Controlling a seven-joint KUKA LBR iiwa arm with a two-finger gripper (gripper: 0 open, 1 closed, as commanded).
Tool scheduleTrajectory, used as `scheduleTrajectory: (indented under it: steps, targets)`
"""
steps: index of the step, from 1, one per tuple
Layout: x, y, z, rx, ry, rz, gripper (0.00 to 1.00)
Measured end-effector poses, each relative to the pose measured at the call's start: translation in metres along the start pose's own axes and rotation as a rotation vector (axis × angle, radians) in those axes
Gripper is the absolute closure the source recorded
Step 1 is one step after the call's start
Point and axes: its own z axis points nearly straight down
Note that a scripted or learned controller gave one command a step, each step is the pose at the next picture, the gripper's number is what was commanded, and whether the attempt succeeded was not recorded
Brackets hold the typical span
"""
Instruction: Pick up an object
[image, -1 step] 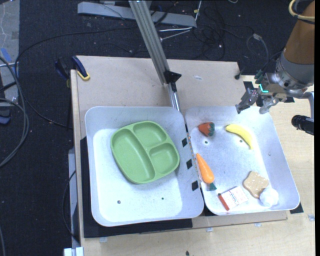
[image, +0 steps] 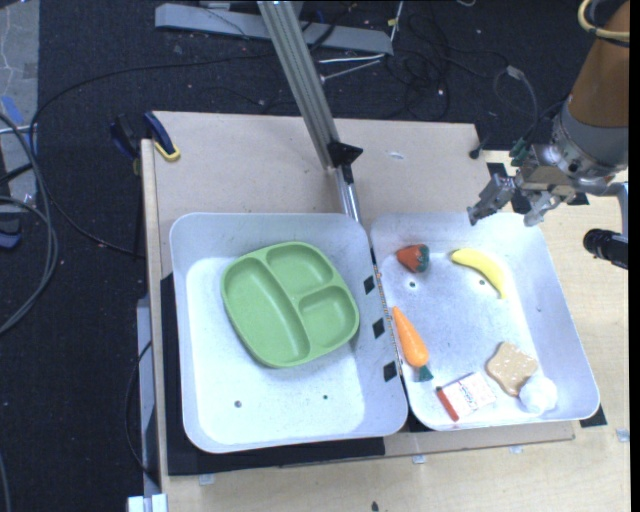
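Note:
My gripper (image: 515, 207) hangs open above the far edge of the right bin (image: 560, 300), with nothing between its fingers. Below and left of it lie a yellow banana (image: 481, 268) and a red strawberry (image: 413, 258). An orange carrot (image: 408, 338) lies along the bin's left side. Toward the near right corner sit a piece of toast (image: 511, 367), a white round object (image: 538, 395) and a small red and white box (image: 467, 395).
The left bin (image: 200, 400) holds a green divided plate (image: 290, 302). A metal pole (image: 315, 100) slants in from the top toward the seam between the bins. Wooden bench surface (image: 250, 160) lies behind the bins.

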Motion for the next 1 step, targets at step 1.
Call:
scheduleTrajectory:
  steps: [1]
  targets:
    - [0.0092, -0.0052, 0.0558, 0.005, 0.001, 0.001, 0.00]
